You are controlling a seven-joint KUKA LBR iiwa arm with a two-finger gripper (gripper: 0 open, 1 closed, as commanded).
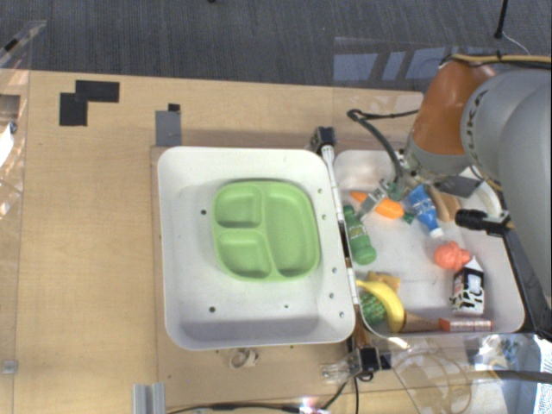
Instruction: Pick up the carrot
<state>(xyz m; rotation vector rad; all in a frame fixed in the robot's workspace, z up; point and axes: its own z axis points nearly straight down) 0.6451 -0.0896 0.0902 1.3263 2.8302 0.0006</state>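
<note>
The bench [86, 231] is carrying two white bins side by side, and the arm [504, 115], grey with an orange band, is reaching in from the right over the right bin [509, 317]. The left bin [181, 317] is holding a green tray [263, 229] with three compartments.

Places below are given from the green bottle [358, 235], which is lying along the right bin's left wall. Just right of its upper end the gripper [385, 198] is hanging low over the carrot [388, 208]; whether the jaws are wide, narrow or closed cannot be told. The carrot is lying with its long axis running left to right, the orange end showing to the right of the gripper. Right of the carrot a blue bottle [422, 208] is lying tilted. Below the green bottle a banana [385, 303] is resting in the near left corner. Far right and lower, an orange-pink lump [451, 255] is sitting above a black-and-white carton [467, 290]. Its printing is too small to read. A thin stick [444, 323] is lying along the near wall.
</note>
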